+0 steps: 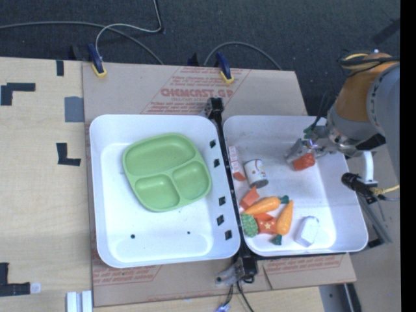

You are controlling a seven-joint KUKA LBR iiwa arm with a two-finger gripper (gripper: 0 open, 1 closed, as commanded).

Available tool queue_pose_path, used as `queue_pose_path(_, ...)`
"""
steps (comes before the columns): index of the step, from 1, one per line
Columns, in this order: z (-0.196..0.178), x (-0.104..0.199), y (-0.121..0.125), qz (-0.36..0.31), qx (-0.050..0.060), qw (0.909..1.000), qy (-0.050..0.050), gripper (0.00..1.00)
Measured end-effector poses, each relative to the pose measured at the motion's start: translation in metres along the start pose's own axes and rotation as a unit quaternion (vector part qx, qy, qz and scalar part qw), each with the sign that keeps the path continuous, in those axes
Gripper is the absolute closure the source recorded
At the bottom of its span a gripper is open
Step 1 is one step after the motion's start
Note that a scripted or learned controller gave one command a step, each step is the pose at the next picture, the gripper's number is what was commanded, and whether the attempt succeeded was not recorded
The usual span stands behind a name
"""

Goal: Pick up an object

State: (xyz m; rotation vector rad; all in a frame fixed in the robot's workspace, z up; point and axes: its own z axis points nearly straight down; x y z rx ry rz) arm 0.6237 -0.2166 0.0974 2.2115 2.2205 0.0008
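Robotics lab: clamped cardboard (195,90), cables (130,28), taped bench (39,174).

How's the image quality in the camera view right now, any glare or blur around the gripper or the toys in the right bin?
Camera view: lighting is even and soft, with faint shadows; the white right bin looks bright but not blown out. The gripper is small and slightly soft against an orange-red object, so its fine detail is unclear. The toy carrots and small can read clearly.

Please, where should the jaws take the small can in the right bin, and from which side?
Grip the can across its round body, coming from above. It seems to lie on its side with some bare floor around it, so the jaws could close across its width. The carrots lie below it, apart.
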Motion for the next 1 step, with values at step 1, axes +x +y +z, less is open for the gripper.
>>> queue_pose_path(1, -0.0421, 0.0799, -0.0014, 0.0, 0.003, 1.0, 0.003, 1.0)
